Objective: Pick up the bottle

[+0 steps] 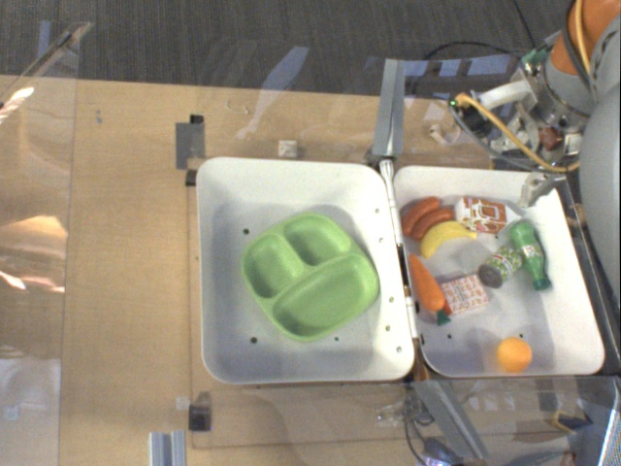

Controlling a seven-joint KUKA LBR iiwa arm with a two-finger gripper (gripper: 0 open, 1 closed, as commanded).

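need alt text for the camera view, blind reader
A green bottle lies in the right white bin among a banana, carrot and orange. The left bin holds a green divided plate; the arm is at upper right.

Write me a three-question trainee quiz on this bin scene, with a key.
1. True or false: the green divided plate lies in the same bin as the green bottle.
2. Which item lies nearest the right bin's front edge? A) banana B) orange ball C) carrot
3. Fill in: the banana touches the ____ beside it.

Key: 1 false, the plate is in the left bin; 2 B; 3 sausages.
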